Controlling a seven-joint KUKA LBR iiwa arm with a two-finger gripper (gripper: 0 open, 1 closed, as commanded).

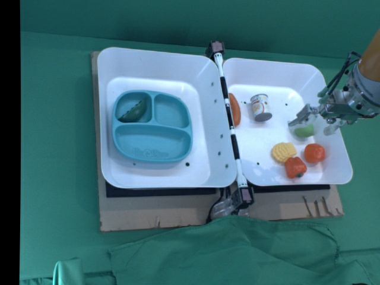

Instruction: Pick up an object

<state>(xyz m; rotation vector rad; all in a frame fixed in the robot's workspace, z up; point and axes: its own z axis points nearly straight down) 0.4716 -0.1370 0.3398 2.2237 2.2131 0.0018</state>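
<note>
Pale green object (304, 132) sits partly hidden under the gripper (313, 119) near the right bin's (332, 170) edge; jaws' state cannot be told.

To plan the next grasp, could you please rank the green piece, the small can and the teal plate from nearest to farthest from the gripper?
1. Green piece, right beside the gripper, right bin.
2. Small can, further left, same bin.
3. Teal plate, left bin.

Green-draped bench (53, 159) bears cardboard sheet (127, 221); two white bins (205, 100) side by side atop it.
</note>
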